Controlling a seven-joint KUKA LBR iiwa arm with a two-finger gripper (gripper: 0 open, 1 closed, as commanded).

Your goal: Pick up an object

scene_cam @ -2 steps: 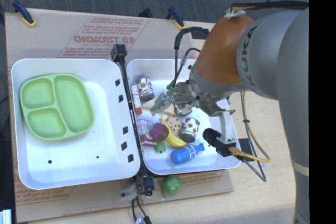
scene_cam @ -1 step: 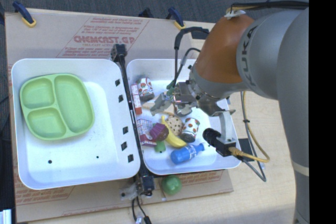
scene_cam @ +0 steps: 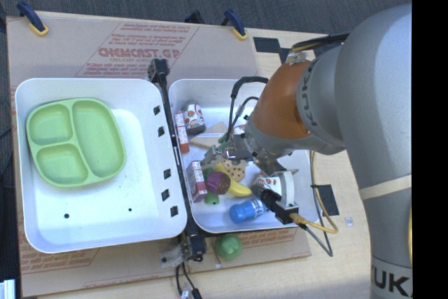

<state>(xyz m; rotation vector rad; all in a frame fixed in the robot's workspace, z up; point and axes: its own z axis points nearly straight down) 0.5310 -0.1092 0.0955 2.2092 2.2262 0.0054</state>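
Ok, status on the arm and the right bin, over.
Gripper down low in cluttered right white bin, over the yellow banana toy and purple round toy. Grasp unconfirmed. Wrist hides fingers.

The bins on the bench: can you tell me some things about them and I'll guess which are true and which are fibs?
1. A green plate with three sections lies in the left bin. True.
2. The robot arm reaches over the left bin. False: it hangs over the right bin, above the pile of toys.
3. A small green ball sits outside the bins, by the near edge. True.
4. The blue thing lies on the green plate. False: it lies in the right bin, near a yellow banana.
5. The arm has an orange band. True.
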